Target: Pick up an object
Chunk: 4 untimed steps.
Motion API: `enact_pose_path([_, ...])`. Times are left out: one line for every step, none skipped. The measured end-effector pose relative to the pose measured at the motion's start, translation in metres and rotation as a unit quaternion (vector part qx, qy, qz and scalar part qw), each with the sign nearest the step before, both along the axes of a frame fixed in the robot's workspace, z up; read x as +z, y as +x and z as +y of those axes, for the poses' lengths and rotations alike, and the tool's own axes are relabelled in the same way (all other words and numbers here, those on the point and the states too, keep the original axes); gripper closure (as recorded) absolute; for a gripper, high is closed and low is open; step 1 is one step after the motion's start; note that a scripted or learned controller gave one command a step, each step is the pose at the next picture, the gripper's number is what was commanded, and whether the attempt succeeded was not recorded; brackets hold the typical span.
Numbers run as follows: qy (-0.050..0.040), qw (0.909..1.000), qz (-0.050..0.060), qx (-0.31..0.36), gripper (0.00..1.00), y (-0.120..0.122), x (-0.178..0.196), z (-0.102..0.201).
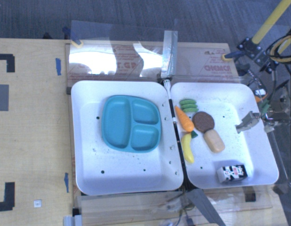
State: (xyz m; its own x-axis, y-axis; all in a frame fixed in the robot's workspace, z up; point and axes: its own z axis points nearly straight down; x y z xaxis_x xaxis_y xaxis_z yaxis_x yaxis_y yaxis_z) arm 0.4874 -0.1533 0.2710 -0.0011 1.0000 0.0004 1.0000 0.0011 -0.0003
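Hovering over the right bin's [265, 173] right side, the jaws [246, 122] are seen low and near the rim; whether they are wide or narrow cannot be told, and nothing is seen between them. The approach step is judged to be in hand, with no object yet taken. In that bin, left of the jaws, a carrot [185, 119], a brown disc [203, 121], a tan piece [214, 141], a banana [187, 149] and green pods [188, 104] are clustered; a small carton [232, 173] lies apart, near the front. A blue tray [131, 123] sits in the left bin [84, 140]. Next, a leftward move and a descent over one piece would be called for.
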Motion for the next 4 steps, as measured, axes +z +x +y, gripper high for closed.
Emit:
enact_pose_path([0.0016,0.9979,0.004,0.065,0.0,0.039,-0.079,0.084])
enact_pose_path([-0.0015,0.9717,-0.004,0.236,0.0,0.056,-0.183,0.031])
enact_pose_path([-0.0027,0.9718,-0.007,0.236,1.0,0.058,-0.171,0.031])
enact_pose_path([-0.0007,0.9726,-0.003,0.232,1.0,0.095,-0.151,0.047])
